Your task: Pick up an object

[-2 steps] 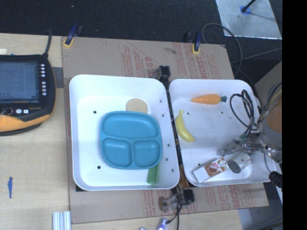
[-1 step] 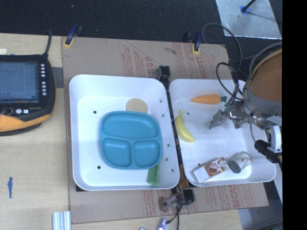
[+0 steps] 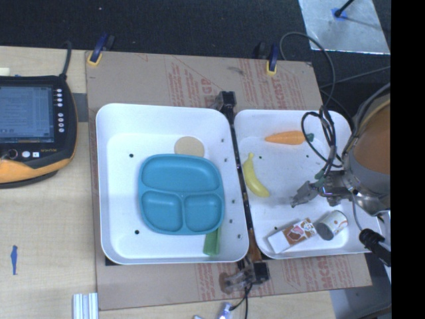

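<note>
The right bin (image 3: 285, 121) holds an orange carrot (image 3: 285, 137) near its far wall and a yellow banana (image 3: 254, 176) by its left wall. A white and brown carton (image 3: 292, 234) and a small white cylinder with a dark end (image 3: 331, 224) lie along its near wall. My gripper (image 3: 302, 196) hangs low over the right-hand middle of this bin. It is just above the carton and cylinder, right of the banana, and nothing is visibly held in it. The grey arm with its orange band (image 3: 375, 145) comes in from the right edge.
The left bin (image 3: 109, 178) holds a blue divided plate (image 3: 180, 193), a beige disc (image 3: 190, 145) behind it and a green piece (image 3: 212, 243) at its near right corner. Black cables (image 3: 325, 138) loop over the right bin's far right. A tablet pendant (image 3: 30, 128) lies at far left.
</note>
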Controlling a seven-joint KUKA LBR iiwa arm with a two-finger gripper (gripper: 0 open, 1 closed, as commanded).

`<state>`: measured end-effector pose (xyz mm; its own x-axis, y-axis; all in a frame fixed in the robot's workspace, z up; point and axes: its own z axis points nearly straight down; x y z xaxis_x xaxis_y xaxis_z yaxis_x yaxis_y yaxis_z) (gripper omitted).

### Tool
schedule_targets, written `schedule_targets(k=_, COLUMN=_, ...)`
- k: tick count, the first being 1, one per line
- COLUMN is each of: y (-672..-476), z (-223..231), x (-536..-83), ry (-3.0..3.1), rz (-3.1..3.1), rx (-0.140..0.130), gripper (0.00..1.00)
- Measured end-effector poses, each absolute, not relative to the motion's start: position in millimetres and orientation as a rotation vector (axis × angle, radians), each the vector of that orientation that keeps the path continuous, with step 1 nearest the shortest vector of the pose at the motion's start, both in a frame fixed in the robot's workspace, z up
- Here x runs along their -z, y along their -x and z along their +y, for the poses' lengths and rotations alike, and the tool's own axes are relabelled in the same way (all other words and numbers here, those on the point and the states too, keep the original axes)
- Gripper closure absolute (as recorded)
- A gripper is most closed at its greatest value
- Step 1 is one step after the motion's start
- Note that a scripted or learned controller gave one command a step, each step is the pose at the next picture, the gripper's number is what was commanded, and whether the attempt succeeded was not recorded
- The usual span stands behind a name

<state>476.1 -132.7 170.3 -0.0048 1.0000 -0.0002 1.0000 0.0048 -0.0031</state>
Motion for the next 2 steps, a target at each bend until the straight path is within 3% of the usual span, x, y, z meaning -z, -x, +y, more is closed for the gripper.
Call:
schedule_targets(k=1, y=-475.6, z=-96, x=-109, ry=2.212, rz=-2.227, rx=-0.005, gripper=0.00)
schedule_targets(k=2, y=-543.9, z=-155, x=-92, ry=2.218, rz=-2.223, rx=-0.003, gripper=0.00)
